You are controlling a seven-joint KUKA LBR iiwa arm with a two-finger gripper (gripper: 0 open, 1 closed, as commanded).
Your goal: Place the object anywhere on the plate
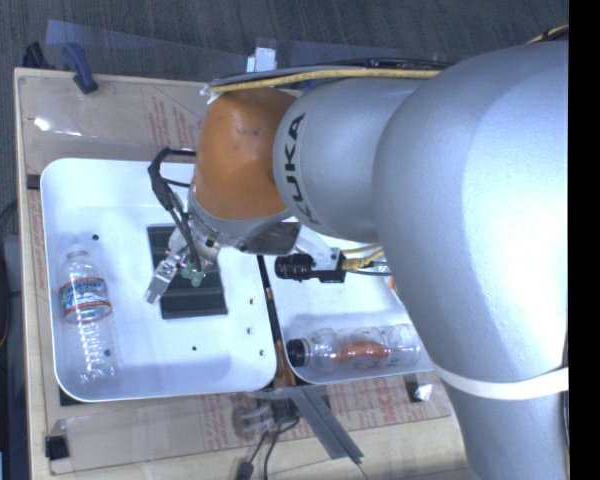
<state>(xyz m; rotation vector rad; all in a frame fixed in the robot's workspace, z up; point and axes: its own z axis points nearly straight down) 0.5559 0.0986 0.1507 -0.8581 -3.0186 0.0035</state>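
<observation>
Overhead slanted view of the wooden bench (120, 118) bearing two shallow white bins. The grey arm with an orange band (240, 158) above the wrist reaches in from the right and covers most of the right bin (320, 308). Its two-finger gripper (175, 273) hangs over the middle of the left bin (110, 188), directly above the upper part of a flat black rectangular slab (195, 303) that lies on the bin floor. Whether the claw is open or closed cannot be told, as its tip merges with the dark slab beneath it.

A clear plastic water bottle with a blue-and-red label (85, 313) lies on its side along the left bin's left wall, well apart from the gripper. A second clear bottle with a black cap and reddish contents (355, 349) lies on its side at the near edge of the right bin, cap towards the divide between the bins. Which of these is the object to be placed cannot be told.
</observation>
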